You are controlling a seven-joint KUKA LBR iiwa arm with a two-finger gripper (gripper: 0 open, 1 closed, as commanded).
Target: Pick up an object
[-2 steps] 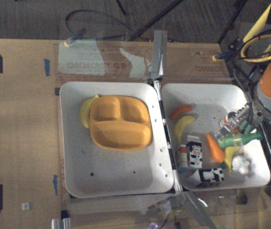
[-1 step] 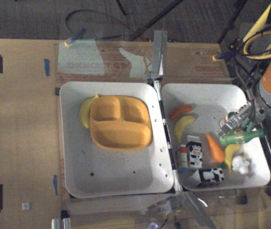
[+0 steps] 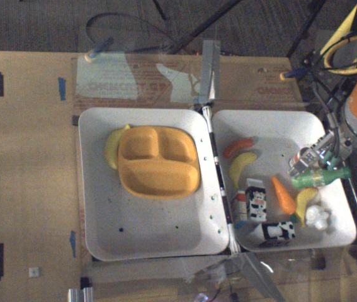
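Objects for picking sit mostly in the right bin (image 3: 272,121), which serves as the landmark here. Left of it, the left bin (image 3: 102,231) carries the largest item, an orange divided tray (image 3: 158,161), upside down or not I cannot say, with a yellow piece (image 3: 111,148) peeking from under its far-left edge. Inside the right bin, toward its right wall, the end effector (image 3: 308,160) hangs low over a green bottle (image 3: 318,178); whether its fingers are spread or pinching I cannot tell, since the view is soft there. Near the bin's centre lie a banana (image 3: 241,166) and a red sausage shape (image 3: 238,147); toward the front, two cow-patterned cartons (image 3: 255,203), an orange carrot (image 3: 283,195), a yellow fruit (image 3: 305,201) and a small white lump (image 3: 317,217).

Risk, as I judge it: the bottle is round and lying down, so it may roll or squirt out as the fingers close, and the crowded carrot and yellow fruit beside it could be nudged or caught instead.
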